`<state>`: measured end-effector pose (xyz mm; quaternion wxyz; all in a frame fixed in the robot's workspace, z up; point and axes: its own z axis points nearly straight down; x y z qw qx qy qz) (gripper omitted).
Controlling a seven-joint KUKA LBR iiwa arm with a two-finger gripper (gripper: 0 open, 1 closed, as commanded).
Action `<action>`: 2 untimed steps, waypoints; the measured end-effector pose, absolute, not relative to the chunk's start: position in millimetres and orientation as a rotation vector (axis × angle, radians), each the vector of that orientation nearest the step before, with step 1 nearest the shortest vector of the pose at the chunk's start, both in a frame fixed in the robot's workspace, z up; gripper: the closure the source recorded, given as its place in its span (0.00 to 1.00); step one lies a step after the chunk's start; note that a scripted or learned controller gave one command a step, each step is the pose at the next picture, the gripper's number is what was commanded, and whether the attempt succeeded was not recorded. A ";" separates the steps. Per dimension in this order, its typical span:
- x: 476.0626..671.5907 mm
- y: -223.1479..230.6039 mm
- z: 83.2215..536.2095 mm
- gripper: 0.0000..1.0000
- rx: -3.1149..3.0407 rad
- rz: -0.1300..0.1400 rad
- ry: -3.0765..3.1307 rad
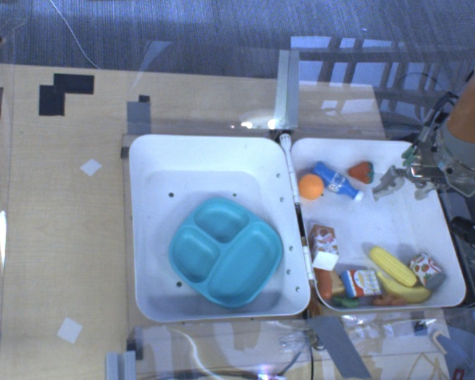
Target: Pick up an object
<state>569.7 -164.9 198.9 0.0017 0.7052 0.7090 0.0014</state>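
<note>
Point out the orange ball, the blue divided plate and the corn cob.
orange ball (310,186): camera view, middle of the ball, right bin's left edge.
blue divided plate (226,251): camera view, ridge between its compartments, left bin.
corn cob (393,266): camera view, mid-length of the cob, right bin.

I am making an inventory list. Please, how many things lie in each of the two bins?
Left bin: 1, the plate.
Right bin: about 10, among them bottle, orange, strawberry, corn, banana, carton.
Total: about 11; the heap in the near corner is hard to separate.
</note>
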 end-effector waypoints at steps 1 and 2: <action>546.8 -86.3 89.8 0.00 2.051 0.015 2.364; 549.5 -86.5 102.4 1.00 2.045 0.022 2.359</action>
